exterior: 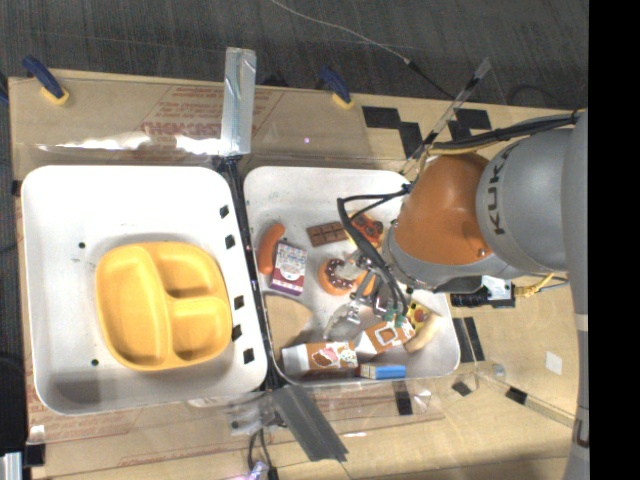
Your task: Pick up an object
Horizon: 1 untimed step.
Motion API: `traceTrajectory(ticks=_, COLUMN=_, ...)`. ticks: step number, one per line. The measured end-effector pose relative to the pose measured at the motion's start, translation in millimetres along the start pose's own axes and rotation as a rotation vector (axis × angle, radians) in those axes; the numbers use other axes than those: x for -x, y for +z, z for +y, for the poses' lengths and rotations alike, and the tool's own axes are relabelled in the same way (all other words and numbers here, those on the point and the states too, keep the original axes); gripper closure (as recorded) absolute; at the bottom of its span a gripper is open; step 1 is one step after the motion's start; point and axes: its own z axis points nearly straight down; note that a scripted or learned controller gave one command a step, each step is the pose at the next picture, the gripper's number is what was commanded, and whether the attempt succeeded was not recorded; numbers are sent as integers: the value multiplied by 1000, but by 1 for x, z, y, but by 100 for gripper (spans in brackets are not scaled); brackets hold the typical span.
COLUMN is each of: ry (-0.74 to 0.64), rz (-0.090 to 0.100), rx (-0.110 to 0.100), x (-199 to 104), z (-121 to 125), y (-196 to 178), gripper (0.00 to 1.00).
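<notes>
Here, the objects [330,298] are heaped in the right bin [300,183]: a purple packet [289,269] beside an orange sausage-shaped toy [268,249], a brown chocolate bar [326,234], a pink doughnut [338,275], and a tube [322,357] along the near wall. The gripper [352,318] is lowered among them, below the orange band [445,213] of the arm; what is clamped, if anything, cannot be told. A yellow divided tray [162,301] is set in the left bin [60,198].
</notes>
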Motion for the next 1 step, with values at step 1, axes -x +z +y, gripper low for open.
traceTrajectory(ticks=1, ry=191, rz=1, rx=0, x=6, z=40, y=1, gripper=0)
